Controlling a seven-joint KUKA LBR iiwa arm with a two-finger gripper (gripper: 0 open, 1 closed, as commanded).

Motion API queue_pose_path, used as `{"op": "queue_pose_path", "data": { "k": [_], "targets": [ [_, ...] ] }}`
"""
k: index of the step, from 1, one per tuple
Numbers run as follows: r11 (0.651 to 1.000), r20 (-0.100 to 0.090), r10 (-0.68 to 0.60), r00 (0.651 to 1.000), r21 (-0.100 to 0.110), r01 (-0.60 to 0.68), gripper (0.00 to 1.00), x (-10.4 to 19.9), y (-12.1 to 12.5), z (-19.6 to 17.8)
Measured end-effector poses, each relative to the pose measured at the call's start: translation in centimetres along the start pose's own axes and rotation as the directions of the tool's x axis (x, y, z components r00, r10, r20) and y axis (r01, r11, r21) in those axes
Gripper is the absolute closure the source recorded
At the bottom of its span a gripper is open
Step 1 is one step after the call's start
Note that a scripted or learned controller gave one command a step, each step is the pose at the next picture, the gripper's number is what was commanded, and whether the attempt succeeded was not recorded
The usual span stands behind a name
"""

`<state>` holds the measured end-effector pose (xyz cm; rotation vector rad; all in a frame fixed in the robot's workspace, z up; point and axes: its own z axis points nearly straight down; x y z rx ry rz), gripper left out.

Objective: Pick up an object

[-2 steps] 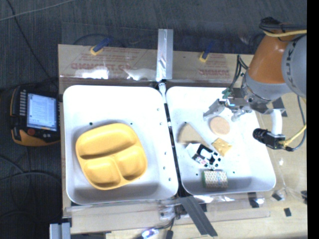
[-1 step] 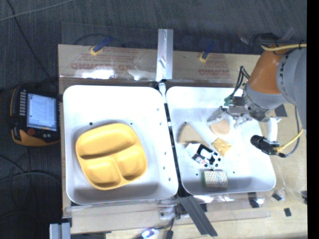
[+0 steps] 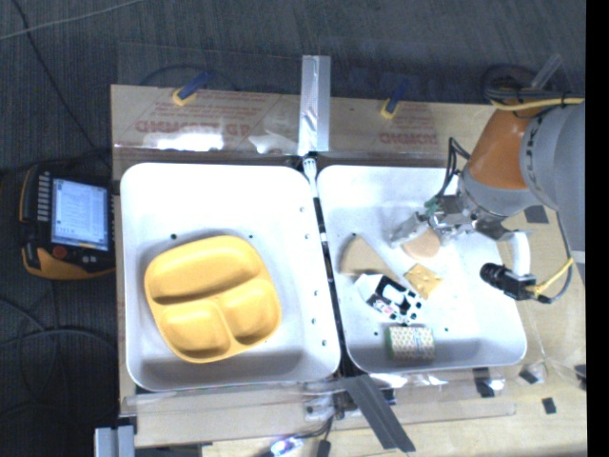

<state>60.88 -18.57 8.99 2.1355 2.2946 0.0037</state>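
My gripper (image 3: 430, 222) hangs low in the right bin (image 3: 476, 350), in its upper middle part. The grey arm with the orange band (image 3: 500, 155) reaches in from the right. Just below the gripper, partly under it, lies a peach rounded object (image 3: 422, 247); whether the gripper touches it I cannot tell. A tan wedge (image 3: 359, 254) lies to the left near the divider. A small tan square piece (image 3: 423, 280), a black-and-white box (image 3: 393, 299) and a speckled green-grey block (image 3: 410, 342) lie further toward the front.
The left bin (image 3: 143, 188) holds a yellow divided plate (image 3: 211, 296). A handheld pendant with a lit screen (image 3: 68, 219) sits off the bench at the left. A black cable and connector (image 3: 509, 279) hang by the right bin's right wall.
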Motion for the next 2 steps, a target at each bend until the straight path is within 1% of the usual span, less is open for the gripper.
{"op": "queue_pose_path", "data": {
  "k": [1,2],
  "targets": [
    [1.0,-0.001,-0.001,1.0,-0.002,0.001,1.0,0.1,0.1,-0.9],
    [0.998,-0.001,0.059,0.998,0.008,-0.059,1.0,7.0,5.5,-11.1]
  ]
}}
